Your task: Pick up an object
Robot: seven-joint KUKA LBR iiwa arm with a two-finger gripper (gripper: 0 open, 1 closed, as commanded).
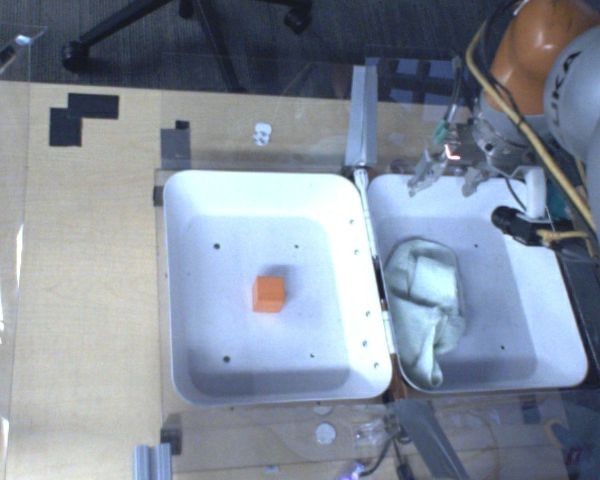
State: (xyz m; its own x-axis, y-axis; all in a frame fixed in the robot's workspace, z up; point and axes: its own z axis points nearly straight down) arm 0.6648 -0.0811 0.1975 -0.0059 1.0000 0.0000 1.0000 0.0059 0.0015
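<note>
We note the arm (570,58) is cut off at the right and top edges, so only its grey wrist casing and orange band can be seen; cables loop across it and hide part of the wrist; the gripper (448,175) sits over the far rim of the right bin (520,358), its two fingers spread apart with nothing between them, though the tips are small and blurred against the white wall; the orange cube (269,294) lies near the middle of the left bin (200,368), well apart from the gripper; we read it as a small solid block, matte, with squared edges; a crumpled pale cloth (427,303) lies in the right bin against its left wall, soft and folded, greenish-white; both bins are shallow, smooth white plastic with rounded corners and small dark dots on the floors; the bench (80,268) is light wood, under a glare from a clear sheet
</note>
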